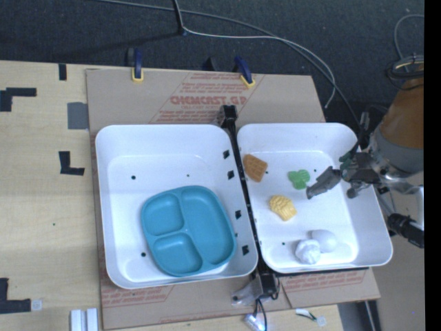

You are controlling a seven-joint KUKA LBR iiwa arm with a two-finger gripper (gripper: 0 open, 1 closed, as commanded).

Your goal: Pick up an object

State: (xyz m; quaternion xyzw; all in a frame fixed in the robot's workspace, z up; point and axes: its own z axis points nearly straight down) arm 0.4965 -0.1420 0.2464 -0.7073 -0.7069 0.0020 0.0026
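Note:
In the right bin (344, 138) lie an orange-brown waffle-like piece (255, 167), a small green object (299, 178), a yellow lumpy object (282, 207) and a white object (313, 245). My gripper (331, 190) hovers over the right side of this bin, just right of the green object. Its fingers are spread open and hold nothing. One dark finger (321, 183) points down-left toward the gap between the green and yellow objects. The arm's grey wrist with its orange band (403, 126) reaches in from the right.
The left bin (117, 150) holds a blue divided plate (187, 229). A black clip divider (238, 178) joins the two bins. Both stand on a cardboard sheet (200, 95) held by clamps, and cables run across the dark floor behind.

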